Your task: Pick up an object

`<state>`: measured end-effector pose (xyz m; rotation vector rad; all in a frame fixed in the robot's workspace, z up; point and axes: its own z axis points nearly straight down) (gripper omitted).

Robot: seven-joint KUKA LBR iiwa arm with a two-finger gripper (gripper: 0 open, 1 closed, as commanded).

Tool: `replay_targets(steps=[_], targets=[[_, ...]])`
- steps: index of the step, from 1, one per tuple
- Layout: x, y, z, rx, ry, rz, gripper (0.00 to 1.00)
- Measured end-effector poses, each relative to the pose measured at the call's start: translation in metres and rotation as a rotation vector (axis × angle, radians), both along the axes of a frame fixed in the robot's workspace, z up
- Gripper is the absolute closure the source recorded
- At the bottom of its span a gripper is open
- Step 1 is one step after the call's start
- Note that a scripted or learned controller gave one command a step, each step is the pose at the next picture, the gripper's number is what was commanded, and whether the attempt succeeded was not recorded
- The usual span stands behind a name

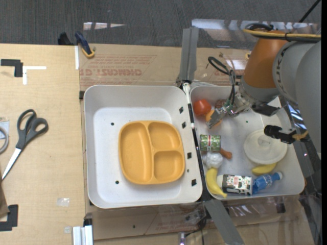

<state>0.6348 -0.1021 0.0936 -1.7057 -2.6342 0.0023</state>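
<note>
The right bin (294, 188) holds several small objects. A red tomato (203, 106) lies at its far left corner, with a small orange piece (209, 115) against it. My gripper (218, 117) hangs low just right of the tomato, tip pointing down-left and close to the orange piece. Nothing visibly sits in it. Below it lie a green can (210, 142), a white crumpled lump (213, 160) and a small carrot piece (226, 154). A banana (213, 182), a printed box (237, 184) and a blue bottle (265, 180) line the near wall.
A white round lid (264, 146) and a yellow piece (264, 169) sit right of the can. The left bin (97, 137) bears a yellow divided plate (152, 152). Scissors (25, 131) lie on the bench at left. The arm (271, 65) covers the right bin's far right corner.
</note>
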Motion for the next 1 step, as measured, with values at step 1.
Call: replay_targets(steps=[1], targets=[[0.0007, -0.0004, 0.01, -0.004, -0.003, 0.002, 1.0]])
